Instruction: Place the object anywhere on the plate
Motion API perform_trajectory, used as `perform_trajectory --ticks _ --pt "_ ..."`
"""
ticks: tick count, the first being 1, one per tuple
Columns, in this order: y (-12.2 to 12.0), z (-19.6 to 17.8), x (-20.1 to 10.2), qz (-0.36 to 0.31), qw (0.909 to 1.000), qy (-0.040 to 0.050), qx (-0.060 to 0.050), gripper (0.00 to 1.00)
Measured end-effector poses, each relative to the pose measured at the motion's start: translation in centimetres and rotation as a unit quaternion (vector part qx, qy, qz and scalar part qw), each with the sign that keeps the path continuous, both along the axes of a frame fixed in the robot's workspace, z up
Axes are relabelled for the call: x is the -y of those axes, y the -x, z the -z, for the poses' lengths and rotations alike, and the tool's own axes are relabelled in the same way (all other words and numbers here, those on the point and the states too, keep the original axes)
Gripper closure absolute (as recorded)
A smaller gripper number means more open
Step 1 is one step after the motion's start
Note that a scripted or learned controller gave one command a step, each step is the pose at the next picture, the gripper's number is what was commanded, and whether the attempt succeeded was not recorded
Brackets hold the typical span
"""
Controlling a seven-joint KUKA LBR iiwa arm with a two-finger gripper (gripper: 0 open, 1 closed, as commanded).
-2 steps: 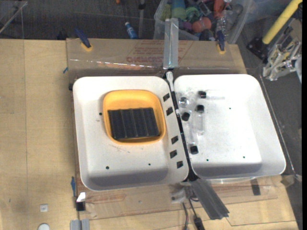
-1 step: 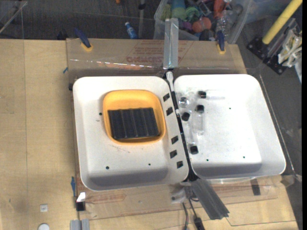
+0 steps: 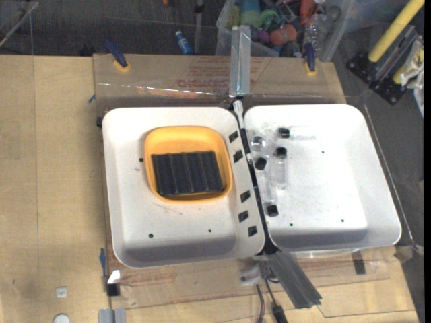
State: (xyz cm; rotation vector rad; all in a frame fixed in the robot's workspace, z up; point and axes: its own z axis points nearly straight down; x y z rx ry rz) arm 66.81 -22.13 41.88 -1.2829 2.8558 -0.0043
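Note:
A square orange plate (image 3: 153, 142) with rounded corners lies in the middle of the left white bin (image 3: 128, 207). A black ribbed rectangular object (image 3: 187, 173) rests flat on the plate, covering most of its floor and its front part. The orange rim shows around it at the back and both sides.
The right white bin (image 3: 337, 180) holds a few small clear pieces with black ends (image 3: 271, 161) close to its left wall. A ridge with black tabs (image 3: 243, 173) separates the bins. Behind the bench stand a clear tub of colourful toys (image 3: 283, 12) and a yellow bar (image 3: 402, 17).

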Motion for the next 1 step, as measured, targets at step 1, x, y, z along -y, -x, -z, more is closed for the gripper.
perform_trajectory --ticks 1 --pt "1.86 -1.84 0.06 -0.146 0.9893 0.0012 0.000 1.00"
